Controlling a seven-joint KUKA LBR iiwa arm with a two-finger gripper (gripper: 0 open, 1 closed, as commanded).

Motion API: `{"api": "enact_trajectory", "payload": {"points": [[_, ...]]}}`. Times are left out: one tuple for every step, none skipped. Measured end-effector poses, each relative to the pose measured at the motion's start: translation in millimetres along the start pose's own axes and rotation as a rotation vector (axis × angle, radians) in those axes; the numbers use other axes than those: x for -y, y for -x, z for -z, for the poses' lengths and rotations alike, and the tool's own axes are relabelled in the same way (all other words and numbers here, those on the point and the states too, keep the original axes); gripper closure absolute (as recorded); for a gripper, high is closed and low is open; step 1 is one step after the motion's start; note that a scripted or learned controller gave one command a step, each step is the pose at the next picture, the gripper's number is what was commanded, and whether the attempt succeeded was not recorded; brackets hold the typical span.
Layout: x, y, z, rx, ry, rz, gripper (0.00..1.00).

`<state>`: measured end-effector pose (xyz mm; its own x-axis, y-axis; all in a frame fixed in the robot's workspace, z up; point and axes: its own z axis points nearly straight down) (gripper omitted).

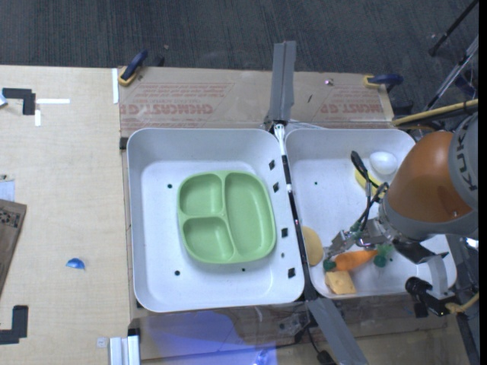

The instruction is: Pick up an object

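In the right bin, my gripper hangs low over the front part, below the arm's orange band. An orange carrot with a green top lies right under and just in front of the gripper. From this view I cannot tell whether the gripper is touching it. A yellow wedge lies at the bin's front edge. Against the left wall rests a tan round piece. A white egg and a yellow piece lie at the back, with a thin black item beside them.
The left bin holds a green divided plate. A grey divider post stands between the bins at the back. Behind both bins lies a cardboard sheet. A small green item sits by the carrot's right end.
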<state>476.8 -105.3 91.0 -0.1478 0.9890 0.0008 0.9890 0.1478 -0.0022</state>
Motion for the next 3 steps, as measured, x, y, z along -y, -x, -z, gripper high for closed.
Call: {"api": "enact_trajectory", "payload": {"points": [[0.0, 0.1, 0.1, 0.000, 0.000, 0.000, 0.00], [-0.1, 0.9, 8.5, 0.000, 0.000, -0.004, 1.00], [-0.1, 0.9, 8.5, 0.000, -0.001, -0.003, 0.00]]}}
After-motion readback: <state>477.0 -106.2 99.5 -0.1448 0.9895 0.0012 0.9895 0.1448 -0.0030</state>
